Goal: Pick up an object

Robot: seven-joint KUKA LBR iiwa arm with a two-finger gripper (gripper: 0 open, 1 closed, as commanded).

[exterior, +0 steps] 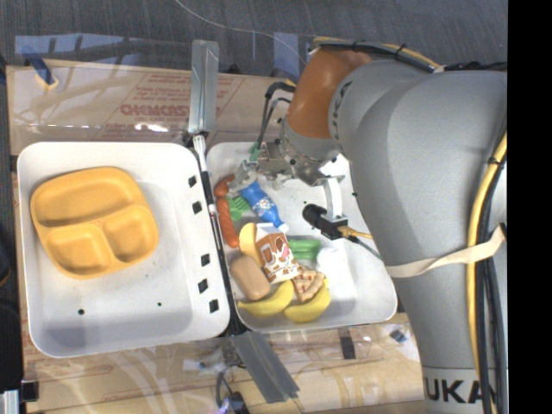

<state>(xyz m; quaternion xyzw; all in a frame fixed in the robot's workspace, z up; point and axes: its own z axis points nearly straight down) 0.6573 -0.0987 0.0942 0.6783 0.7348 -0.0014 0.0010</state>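
Gripper (269,167) low over the far-left part of the right bin (373,276), covered from above by the arm (405,145); open or closed, cannot tell. No object seen in its grasp.

Closest, just camera-ward of the gripper and nearly beneath it: blue packet (258,202), the likeliest pick, long axis slanting away from the gripper toward the near right. Calls, by judgement, for a short drop and a slight shift toward the camera, with the grip set across that slant rather than along it.

Just beyond the packet toward the view's left, against the bin wall: orange-red stick (226,220), lying lengthwise along the wall, close enough to be nudged or caught as well.

Farther from the gripper, toward the camera: printed pack (278,257) with a face on it, green piece (304,248) beside it, tan oval (249,279), then bananas (289,304) at the near wall.

Farthest, well apart in the other bin (112,326): yellow divided tray (93,221).
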